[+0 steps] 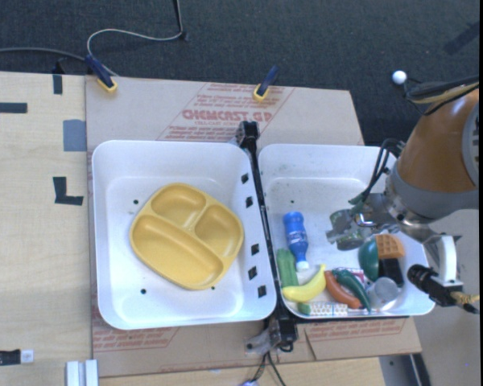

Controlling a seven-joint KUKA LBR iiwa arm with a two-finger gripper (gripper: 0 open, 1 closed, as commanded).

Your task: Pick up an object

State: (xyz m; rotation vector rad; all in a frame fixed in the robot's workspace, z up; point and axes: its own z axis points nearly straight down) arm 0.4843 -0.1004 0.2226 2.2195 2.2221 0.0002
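Observation:
My gripper (348,225) hangs low over the right part of the right bin (322,161), with the grey and orange arm coming in from the right. Just below it lie a teal rounded object (369,257) and an orange waffle-like block (389,246). Left of the gripper a blue bottle (295,233) with a white cap lies on the bin floor. Along the bin's front edge sit a green vegetable (285,266), a yellow banana (306,288), an orange-red carrot-like piece (342,289) and a clear cup (384,293). I see nothing between the fingers.
The left bin (113,167) holds a yellow divided plate (187,235). A black clip divider (248,135) joins the two bins. Both bins rest on brown cardboard (217,111) held by yellow clamps. The far half of the right bin's floor is bare.

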